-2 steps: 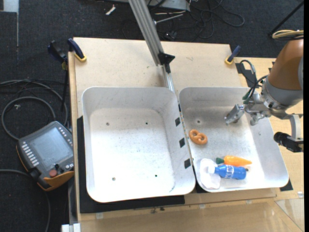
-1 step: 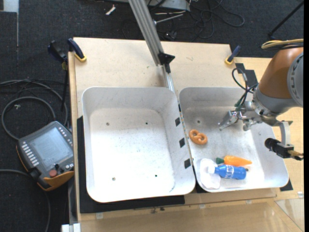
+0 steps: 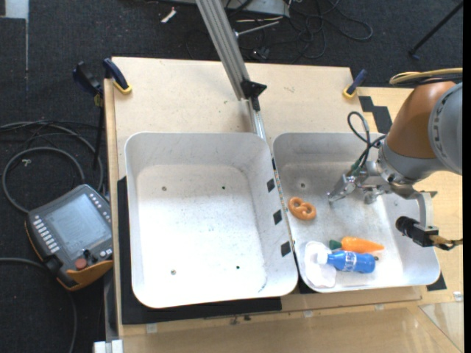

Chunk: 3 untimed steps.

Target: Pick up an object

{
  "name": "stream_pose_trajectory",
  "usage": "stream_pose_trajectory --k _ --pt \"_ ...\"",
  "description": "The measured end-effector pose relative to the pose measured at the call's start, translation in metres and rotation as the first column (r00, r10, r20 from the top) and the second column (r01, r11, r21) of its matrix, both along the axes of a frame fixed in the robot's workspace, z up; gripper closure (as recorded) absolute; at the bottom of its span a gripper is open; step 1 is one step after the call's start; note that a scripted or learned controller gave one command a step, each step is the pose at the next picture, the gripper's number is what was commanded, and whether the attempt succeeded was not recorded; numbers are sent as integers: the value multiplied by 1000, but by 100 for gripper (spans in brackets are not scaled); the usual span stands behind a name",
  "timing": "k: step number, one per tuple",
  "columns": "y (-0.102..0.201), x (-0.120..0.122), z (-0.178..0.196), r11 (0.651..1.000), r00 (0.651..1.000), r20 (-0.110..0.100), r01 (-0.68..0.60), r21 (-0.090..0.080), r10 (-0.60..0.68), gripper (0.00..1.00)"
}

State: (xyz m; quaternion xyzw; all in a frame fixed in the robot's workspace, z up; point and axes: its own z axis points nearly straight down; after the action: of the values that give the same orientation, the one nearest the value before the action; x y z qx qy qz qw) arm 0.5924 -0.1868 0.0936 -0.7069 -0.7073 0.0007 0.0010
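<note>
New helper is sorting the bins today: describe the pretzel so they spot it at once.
Look in the right-hand bin. The pretzel lies alone near its left wall. It is small, orange-brown and knotted, unlike the blue bottle and carrot nearer the front.

The left bin presents an open floor with free passage across its whole width. The right bin is partly occupied. The arm enters over its right rim and the gripper hangs over the upper middle of the floor, blocking approach from the right. A pretzel lies near the left wall, apart from the gripper. Along the near wall a blue bottle, an orange carrot-shaped item and a white piece crowd together, touching or nearly so. Open floor remains in the upper left corner and between pretzel and cluster. A slanted metal rail crosses the worktop behind the bins.
</note>
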Motion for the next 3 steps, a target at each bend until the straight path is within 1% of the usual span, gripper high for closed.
stream_pose_trajectory --k 1,2,3 --pt "0 1 12 1000 1000 4 -1 -1 1 100" --pt "0 4 55 1000 1000 8 -2 -2 2 100" --pt "6 -1 104 1000 1000 9 -2 -3 2 100"
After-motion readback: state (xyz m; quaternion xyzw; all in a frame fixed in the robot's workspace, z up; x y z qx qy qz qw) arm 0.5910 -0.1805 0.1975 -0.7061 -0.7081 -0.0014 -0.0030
